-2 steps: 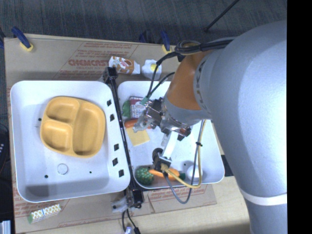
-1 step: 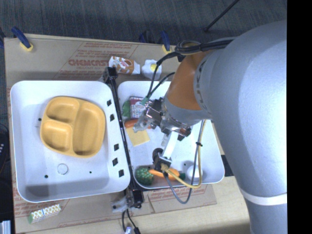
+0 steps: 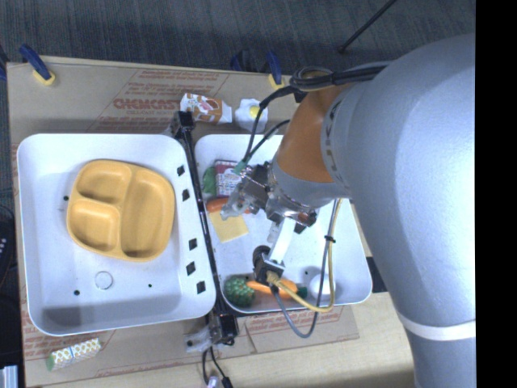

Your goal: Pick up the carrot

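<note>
Right bin [image 3: 355, 253]: pincer [image 3: 242, 194] low over carrot [image 3: 216, 204]; open or closed, cannot tell.

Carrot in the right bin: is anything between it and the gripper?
Nothing visible does. The gripper hangs right beside the carrot, the orange piece by the right bin's left wall. A yellow slice lies just below it, off the path.
</note>
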